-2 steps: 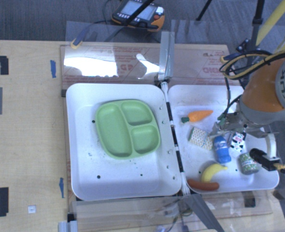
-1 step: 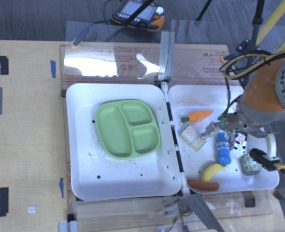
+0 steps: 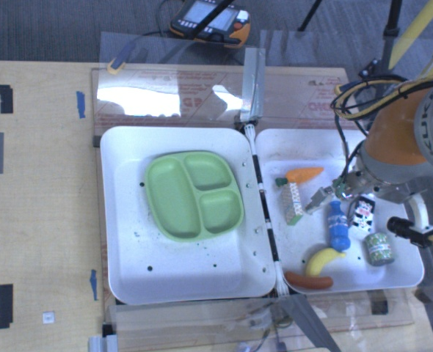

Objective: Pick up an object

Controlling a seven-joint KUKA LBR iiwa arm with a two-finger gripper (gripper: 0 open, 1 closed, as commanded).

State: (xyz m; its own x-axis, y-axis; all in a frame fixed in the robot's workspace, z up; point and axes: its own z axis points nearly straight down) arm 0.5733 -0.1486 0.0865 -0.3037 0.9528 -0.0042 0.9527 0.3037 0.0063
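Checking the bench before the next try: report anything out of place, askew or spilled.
Nothing spilled or damaged. The green plate lies flat in the left bin, turned slightly askew to its walls. In the right bin, carrot, bottle, banana and sausage lie scattered, the banana beside the sausage. The tool sits above the bottle.

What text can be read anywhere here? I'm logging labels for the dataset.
Red print on the clear plastic sheet behind the bins: too blurred to read.
Screen of the orange-and-black handheld pendant: too small to read.
Printed wrapper on the small rectangular packet: illegible.
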